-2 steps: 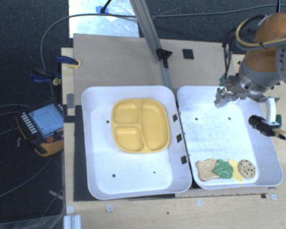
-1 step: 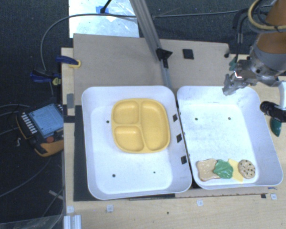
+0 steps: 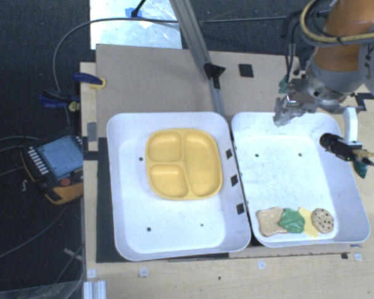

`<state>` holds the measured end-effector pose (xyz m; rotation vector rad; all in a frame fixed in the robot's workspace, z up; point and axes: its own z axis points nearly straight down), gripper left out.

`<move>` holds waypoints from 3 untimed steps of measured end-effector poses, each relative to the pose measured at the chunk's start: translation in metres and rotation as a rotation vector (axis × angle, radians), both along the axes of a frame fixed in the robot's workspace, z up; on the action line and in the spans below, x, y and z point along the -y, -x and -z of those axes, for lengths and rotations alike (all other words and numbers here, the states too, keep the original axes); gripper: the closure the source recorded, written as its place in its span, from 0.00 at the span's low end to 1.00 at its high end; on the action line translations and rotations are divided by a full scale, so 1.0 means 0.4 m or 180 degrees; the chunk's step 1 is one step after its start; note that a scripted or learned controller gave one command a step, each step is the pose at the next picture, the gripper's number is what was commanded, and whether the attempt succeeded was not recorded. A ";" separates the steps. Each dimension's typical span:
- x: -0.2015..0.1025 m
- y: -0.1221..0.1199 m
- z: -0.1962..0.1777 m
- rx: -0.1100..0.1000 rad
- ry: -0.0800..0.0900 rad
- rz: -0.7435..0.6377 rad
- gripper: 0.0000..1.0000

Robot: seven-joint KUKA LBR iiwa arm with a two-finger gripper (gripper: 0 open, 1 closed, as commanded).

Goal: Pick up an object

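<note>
Toast slice (image 3: 271, 221), green leaf (image 3: 292, 220), speckled cookie (image 3: 323, 220) touching in row.

Bins (image 3: 174, 242): white plastic, smooth, slight sheen. Tray (image 3: 184, 164): yellow plastic, matt. Bench board (image 3: 149, 80): brown, cardboard-like, matt. Arm shell (image 3: 352, 17): glossy orange.

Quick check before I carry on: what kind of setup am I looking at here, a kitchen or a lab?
Most likely a robotics lab bench, not a kitchen: two white bins on a board, toy food pieces in the right one, a yellow divided plate, and loose cables on the floor.
</note>
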<state>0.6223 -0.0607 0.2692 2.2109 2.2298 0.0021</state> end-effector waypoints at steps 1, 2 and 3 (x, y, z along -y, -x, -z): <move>-0.136 -0.017 0.040 -0.0002 -0.0004 -0.0004 1.00; -0.261 0.010 0.077 -0.0006 -0.0006 -0.0005 1.00; -0.401 0.036 0.096 -0.0005 -0.0007 -0.0005 1.00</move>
